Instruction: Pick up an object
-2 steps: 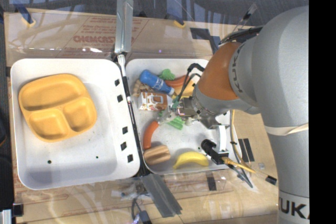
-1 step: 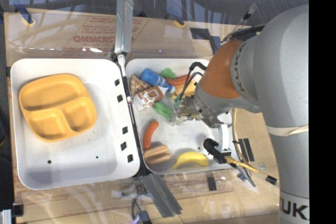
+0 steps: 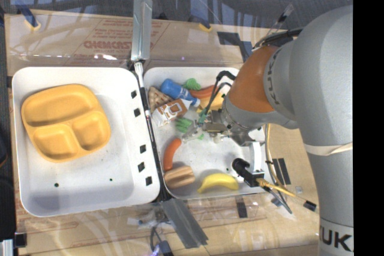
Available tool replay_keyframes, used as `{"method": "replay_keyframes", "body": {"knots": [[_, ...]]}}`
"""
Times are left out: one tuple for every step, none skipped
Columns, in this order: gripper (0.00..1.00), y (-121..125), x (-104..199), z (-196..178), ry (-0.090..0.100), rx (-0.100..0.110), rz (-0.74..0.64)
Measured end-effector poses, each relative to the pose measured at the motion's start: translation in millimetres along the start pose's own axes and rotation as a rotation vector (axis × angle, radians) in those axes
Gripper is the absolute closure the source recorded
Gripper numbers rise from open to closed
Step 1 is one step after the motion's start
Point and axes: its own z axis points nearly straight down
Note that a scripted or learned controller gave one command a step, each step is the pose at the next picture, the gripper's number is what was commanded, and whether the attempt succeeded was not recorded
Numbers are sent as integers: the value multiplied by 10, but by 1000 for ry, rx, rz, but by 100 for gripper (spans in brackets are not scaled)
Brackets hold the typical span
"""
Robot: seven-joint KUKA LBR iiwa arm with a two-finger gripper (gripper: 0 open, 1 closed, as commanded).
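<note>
Toy pieces crowd the right bin, and my end effector hangs low over its middle, just above a small green piece; whether it is clenched or released I cannot tell from up here. Around it lie a brown packet, a blue bottle, an orange sausage, a bread roll and a banana. My worry is clutter: a descent could nudge neighbours or close on nothing. The left bin holds a yellow tray.
</note>
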Motion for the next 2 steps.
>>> {"method": "replay_keyframes", "body": {"knots": [[0, -98, 202, 91, 1, -3, -152], [0, 421, 401, 89, 0, -3, 158]]}}
